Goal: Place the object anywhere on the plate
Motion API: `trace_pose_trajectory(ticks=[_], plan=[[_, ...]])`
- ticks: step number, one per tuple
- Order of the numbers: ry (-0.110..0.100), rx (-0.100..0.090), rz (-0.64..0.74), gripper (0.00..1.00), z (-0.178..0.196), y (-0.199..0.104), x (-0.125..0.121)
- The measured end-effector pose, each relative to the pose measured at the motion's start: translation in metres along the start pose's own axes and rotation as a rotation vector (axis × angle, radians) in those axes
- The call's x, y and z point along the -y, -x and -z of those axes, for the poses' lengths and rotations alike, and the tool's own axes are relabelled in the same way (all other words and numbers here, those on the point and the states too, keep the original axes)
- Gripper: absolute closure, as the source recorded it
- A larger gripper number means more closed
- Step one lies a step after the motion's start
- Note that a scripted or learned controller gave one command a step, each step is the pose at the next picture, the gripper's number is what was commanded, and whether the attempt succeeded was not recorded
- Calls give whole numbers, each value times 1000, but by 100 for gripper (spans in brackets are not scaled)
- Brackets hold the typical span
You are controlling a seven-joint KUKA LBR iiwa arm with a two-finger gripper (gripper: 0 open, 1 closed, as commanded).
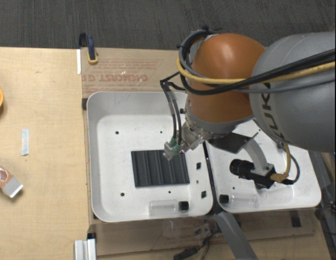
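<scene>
Object: seemingly the small greenish bit point(171, 145) at the gripper tip, over the plate's far right corner; too small to confirm.
Gripper point(173, 151): open or closed cannot be told.
Plate point(157, 169): dark, ribbed, flat in the left bin.
Risk: released this near the edge, the object could bounce off a rib onto the bin floor.
Left bin point(105, 145): plate, plus a black block point(183, 205) near the front wall.

Grey arm point(298, 85) reaching in from the right, orange band point(222, 75) at upper centre, claw point(173, 148) pointing down just left of centre
</scene>
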State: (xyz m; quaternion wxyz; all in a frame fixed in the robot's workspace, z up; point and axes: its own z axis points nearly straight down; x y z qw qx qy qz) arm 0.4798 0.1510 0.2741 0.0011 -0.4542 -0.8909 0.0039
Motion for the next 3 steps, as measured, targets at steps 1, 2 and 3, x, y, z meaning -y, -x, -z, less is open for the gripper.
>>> trace_pose_trajectory(ticks=[1,2,3], plan=[[-2,1,-3,100,8,2,0],[-5,2,-5,100,16,4,0],[-5,2,-5,0,16,4,0]])
